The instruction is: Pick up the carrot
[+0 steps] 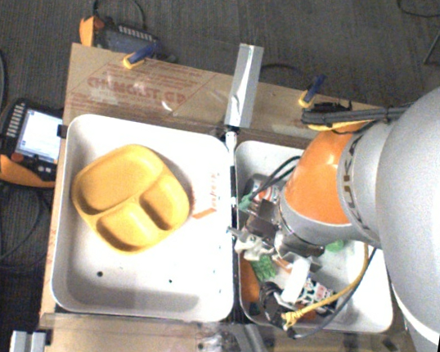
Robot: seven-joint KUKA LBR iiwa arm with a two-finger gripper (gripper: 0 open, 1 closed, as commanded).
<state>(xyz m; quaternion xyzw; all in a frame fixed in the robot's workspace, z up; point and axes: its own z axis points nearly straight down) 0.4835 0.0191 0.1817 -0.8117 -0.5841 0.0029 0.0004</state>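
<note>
We see the pincer (261, 256) lowered into the right bin (380, 317), but whether it is released or clenched we cannot tell. The carrot (248, 285) lies just below it, by the bin's left wall. Left of the pincer, a yellow divided plate (131, 198) sits in the left bin (71, 280).
</note>
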